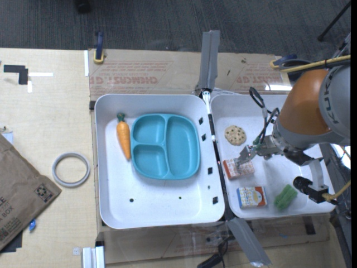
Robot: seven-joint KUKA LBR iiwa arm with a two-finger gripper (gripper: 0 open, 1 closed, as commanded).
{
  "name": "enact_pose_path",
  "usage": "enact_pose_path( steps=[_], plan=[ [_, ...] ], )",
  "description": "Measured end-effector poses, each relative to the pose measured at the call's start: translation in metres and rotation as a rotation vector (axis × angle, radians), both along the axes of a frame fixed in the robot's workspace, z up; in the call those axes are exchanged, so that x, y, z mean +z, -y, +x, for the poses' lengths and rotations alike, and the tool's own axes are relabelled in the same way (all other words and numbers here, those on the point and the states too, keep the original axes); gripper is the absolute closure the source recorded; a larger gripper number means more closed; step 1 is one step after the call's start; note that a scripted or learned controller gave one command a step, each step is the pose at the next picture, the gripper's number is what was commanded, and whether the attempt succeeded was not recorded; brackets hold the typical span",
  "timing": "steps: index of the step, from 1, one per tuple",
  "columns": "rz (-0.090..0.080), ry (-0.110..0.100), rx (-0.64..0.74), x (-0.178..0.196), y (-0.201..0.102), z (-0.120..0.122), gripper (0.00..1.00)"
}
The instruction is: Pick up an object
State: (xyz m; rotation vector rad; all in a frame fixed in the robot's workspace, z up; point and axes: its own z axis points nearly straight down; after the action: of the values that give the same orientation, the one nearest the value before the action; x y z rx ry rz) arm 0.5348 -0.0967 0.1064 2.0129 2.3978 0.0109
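we look down on two white bins side by side. the left bin [109, 194] carries a blue divided plate [166, 146] near its middle, and an orange carrot [123, 138] lies just beside the plate's left edge, green top pointing away from us.

over in the right bin [268, 102] we see the arm [312, 102], grey with its orange band, reaching in from the right. its gripper [245, 159] sits low over a small red-and-white packet [238, 168] near the bin's left wall. the fingertips are right at the packet's upper edge, but from this angle we cannot tell how far apart they stand, or whether the packet is caught between them.

around it, a round cookie [235, 134] lies just up the bin from the packet, apart from the gripper. a small carton [251, 196] with an orange-and-blue face lies nearer the front edge, and a green item [285, 197] sits just to its right.

outside the bins, on the bench at left, we spot a grey tape ring [71, 168] and a brown cardboard box [19, 191] at the edge of view.
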Motion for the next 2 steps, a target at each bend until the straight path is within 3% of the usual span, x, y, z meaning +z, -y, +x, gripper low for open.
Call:
enact_pose_path(
  steps=[1,2],
  plan=[
    [0.001,-0.004,0.028,-0.011,0.005,-0.035,0.0],
    [0.0,-0.012,-0.06,0.002,0.023,0.047,0.0]
  ],
)
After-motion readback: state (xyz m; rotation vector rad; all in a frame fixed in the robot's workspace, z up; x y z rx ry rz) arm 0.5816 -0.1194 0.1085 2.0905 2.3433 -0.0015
